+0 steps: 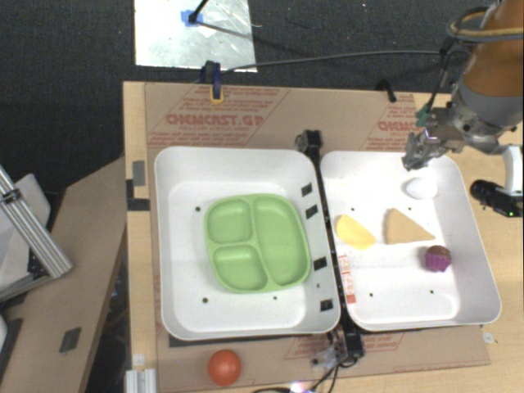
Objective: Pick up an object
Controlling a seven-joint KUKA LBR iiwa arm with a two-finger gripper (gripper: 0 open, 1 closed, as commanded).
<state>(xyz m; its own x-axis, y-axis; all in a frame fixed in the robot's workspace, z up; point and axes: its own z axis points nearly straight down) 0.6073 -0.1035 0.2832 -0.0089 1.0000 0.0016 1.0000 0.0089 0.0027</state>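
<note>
Camera view: nothing's been picked up yet, as far as it shows. The hand (416,155) hangs over the back edge of the right bin (475,301), just above a white egg-shaped thing (421,189). Whether it's spread or pressed together can't be told from here, too small and dark.

Everything grabbable sits loose on the bin floor: the white piece, a yellow slice (354,232), a tan wedge (405,227) and a purple lump (437,258). The left bin (176,219) carries a green divided plate (256,242). So the whole job looks left to do: descend, close, lift.
</note>
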